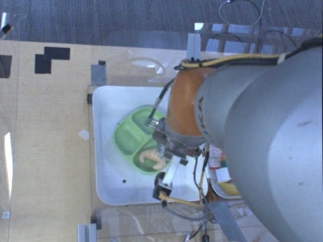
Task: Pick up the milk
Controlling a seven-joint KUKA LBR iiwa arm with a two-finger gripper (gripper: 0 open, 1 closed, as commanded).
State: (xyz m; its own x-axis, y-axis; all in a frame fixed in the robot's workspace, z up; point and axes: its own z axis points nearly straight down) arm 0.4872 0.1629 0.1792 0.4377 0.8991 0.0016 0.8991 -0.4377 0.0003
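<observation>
My grey arm with its orange band crosses the picture from the right and hides most of the right bin. A small white and red packet (pixel 216 158), possibly the milk, peeks out from under the arm in the right bin (pixel 218 189). My gripper (pixel 161 153) hangs under the wrist over the left bin (pixel 103 150), above the right edge of a green divided plate (pixel 128 135). Nothing shows between the gripper and the plate.
A pale curved food piece (pixel 150 157) lies in the plate's near compartment, right beside the gripper. A yellow thing (pixel 229 188) lies in the right bin next to the packet. The wooden bench (pixel 45 135) stretches to the left.
</observation>
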